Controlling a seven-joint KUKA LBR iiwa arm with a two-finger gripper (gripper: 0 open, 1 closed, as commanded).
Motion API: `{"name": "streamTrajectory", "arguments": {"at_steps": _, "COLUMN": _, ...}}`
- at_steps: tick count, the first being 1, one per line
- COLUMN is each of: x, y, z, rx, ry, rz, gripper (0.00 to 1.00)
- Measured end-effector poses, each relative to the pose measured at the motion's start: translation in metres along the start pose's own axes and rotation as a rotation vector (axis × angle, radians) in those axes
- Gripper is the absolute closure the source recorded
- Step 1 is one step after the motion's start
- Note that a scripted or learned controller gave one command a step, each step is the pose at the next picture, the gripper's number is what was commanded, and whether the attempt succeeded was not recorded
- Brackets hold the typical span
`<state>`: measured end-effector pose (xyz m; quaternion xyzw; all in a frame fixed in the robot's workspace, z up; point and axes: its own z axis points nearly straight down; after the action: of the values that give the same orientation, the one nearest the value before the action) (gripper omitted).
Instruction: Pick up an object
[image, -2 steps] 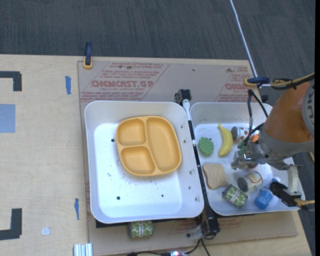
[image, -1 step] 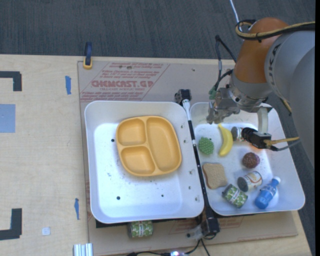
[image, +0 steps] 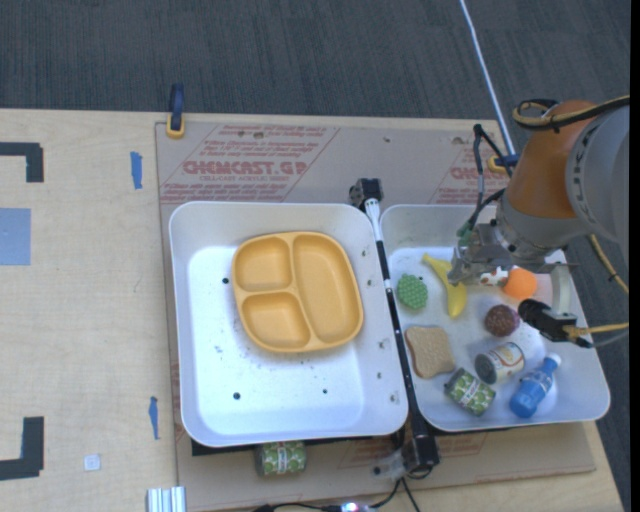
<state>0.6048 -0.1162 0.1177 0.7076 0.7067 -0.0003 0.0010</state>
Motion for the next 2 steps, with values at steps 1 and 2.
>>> {"name": "streamTrajectory", "arguments": {"at_steps": 1, "x": -0.077, "y": -0.049, "z": 0.031, "rx": -0.001, "ry": -0.001, "rz": 0.000, "gripper": 1.00}}
{"name": "streamTrajectory", "arguments": {"at_steps": 2, "x": 0.006, "y": -0.013, "z": -0.049, "rx": -0.002, "ry": 0.003, "rz": -0.004, "gripper": 1.00}}
